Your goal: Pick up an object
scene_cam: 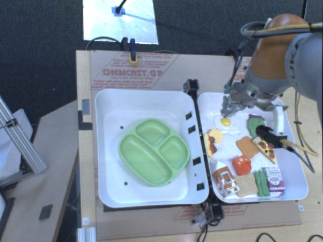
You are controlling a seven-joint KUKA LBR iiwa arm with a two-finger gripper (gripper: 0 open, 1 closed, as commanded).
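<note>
In right white shallow bin: grey two-finger gripper low over fried-egg toy, white with yellow yolk, at bin's upper left. Finger spread cannot be judged; no object seen between them. Left white bin: green three-compartment plastic plate, centred.

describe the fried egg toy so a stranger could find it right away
Look in the right-hand white bin, the one crowded with toy food. Near its top left, just beneath the gripper, lies the fried egg: flat and white with a round yellow yolk, unlike its neighbours.
</note>
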